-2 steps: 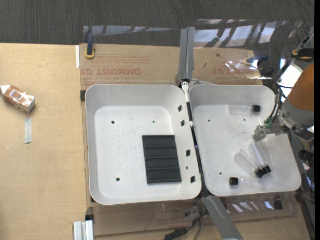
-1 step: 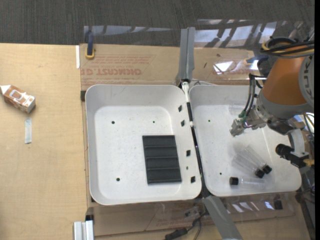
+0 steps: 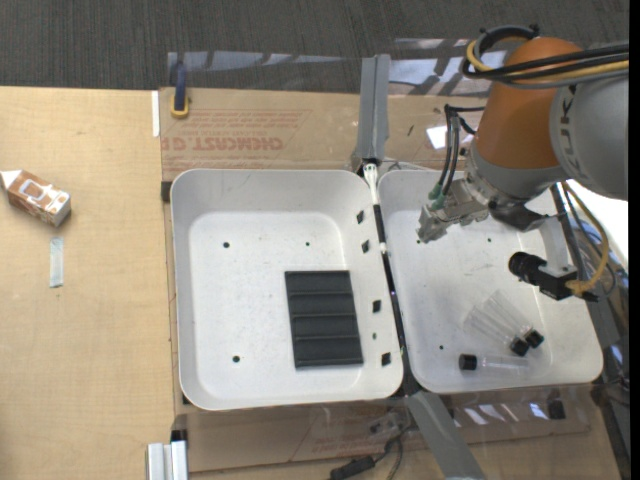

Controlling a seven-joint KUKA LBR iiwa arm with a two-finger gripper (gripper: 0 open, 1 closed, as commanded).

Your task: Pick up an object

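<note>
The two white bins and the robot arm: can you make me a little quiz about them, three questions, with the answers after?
1. True or false: the black ridged block lies in the left bin.
2. The gripper hangs over which bin? A) left B) right
3. Fill in: the clear tubes with black caps lie near the right bin's ____ edge, front or back?

Key: 1 true. 2 B. 3 front, the edge at the bottom of the camera view.
</note>
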